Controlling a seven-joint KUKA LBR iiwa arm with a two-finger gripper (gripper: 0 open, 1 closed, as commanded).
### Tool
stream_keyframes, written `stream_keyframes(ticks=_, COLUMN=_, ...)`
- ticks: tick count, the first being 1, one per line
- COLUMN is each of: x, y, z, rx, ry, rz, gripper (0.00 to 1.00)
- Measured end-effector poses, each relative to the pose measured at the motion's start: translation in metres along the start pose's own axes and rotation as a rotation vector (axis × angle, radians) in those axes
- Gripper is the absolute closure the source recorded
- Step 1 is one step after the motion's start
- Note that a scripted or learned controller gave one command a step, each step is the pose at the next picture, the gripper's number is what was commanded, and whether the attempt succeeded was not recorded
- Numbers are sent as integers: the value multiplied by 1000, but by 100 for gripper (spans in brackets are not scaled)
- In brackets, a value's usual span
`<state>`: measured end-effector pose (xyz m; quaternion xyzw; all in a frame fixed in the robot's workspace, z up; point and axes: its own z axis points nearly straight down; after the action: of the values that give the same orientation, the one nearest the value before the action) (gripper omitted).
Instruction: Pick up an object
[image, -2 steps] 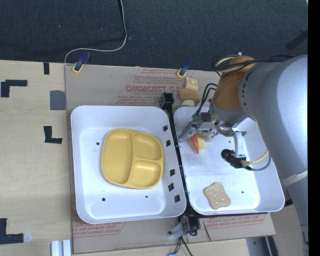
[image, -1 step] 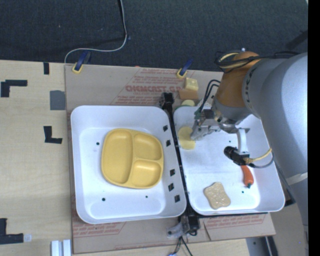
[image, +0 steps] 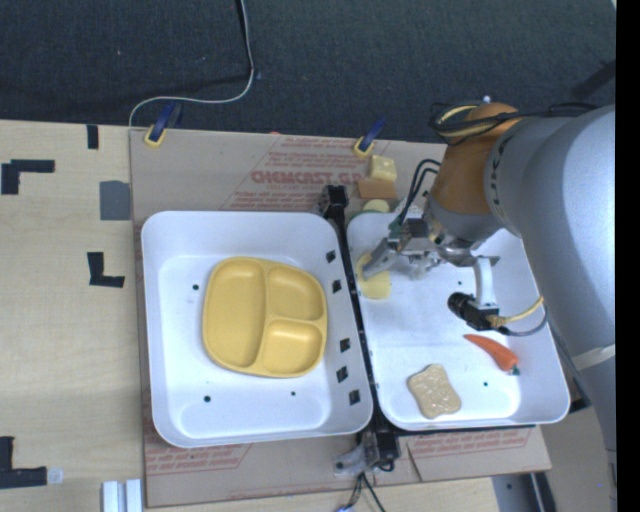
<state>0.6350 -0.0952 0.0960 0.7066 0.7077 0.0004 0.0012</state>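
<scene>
My gripper (image: 378, 262) reaches into the right bin (image: 540, 400) near its upper left corner, close to the divider between the bins. A small pale yellow object (image: 376, 288) lies directly below the gripper's tip, touching or nearly touching it. An orange carrot-like piece (image: 492, 350) lies at the bin's right side. A tan, speckled cracker-like piece (image: 434, 391) rests near the front edge. The arm's grey body and orange band (image: 465, 180) cover the bin's back right part.
The left bin (image: 170, 400) holds a yellow divided plate (image: 265, 316). Behind the bins, on the cardboard, sit a tan block (image: 378, 181) and a small pale piece (image: 375, 207). A black cable end (image: 470, 309) hangs off the wrist over the right bin.
</scene>
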Motion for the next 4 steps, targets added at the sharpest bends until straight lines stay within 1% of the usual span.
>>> stream_keyframes(ticks=1, x=-6, y=17, z=12, rx=3, ry=2, rz=-1, gripper=0)
stream_keyframes(ticks=2, x=-7, y=10, z=11, rx=2, ry=0, rz=0, gripper=0)
stream_keyframes(ticks=3, x=1, y=5, z=11, rx=3, ry=0, rz=0, gripper=0)
stream_keyframes(ticks=4, x=0, y=26, z=12, rx=2, ry=1, rz=0, gripper=0)
